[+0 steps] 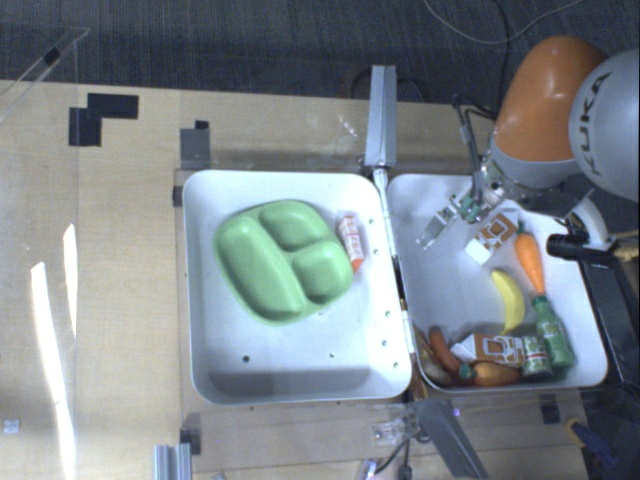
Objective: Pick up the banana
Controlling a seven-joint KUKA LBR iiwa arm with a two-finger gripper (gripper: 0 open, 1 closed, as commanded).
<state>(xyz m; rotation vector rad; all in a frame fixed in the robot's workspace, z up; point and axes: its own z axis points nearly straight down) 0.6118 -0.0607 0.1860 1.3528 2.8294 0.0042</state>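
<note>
Banana (510, 299): small, yellow, gently curved, lying flat on the floor of the right bin (440, 288), toward its right half. Long axis runs roughly up and down the view. Free on all sides that show, nothing gripping it.

Just to its right, a carrot (529, 262), orange, tip pointing down toward a green bottle (551, 334). The bottle sits just beside the banana's lower end. Below the banana, a small carton (500, 348) lies flat near the front wall, with sausage-like toys (443, 353) in the near-left corner.

Gripper (443, 224): hangs above the back part of the right bin, up and left of the banana, well apart from it. Fingers slightly spread, nothing between them. A small white card-like item (484, 241) lies between gripper and carrot.

Left bin (215, 368): green divided tray (285, 258), a small red-and-white packet (350, 238) touching its right edge.
</note>
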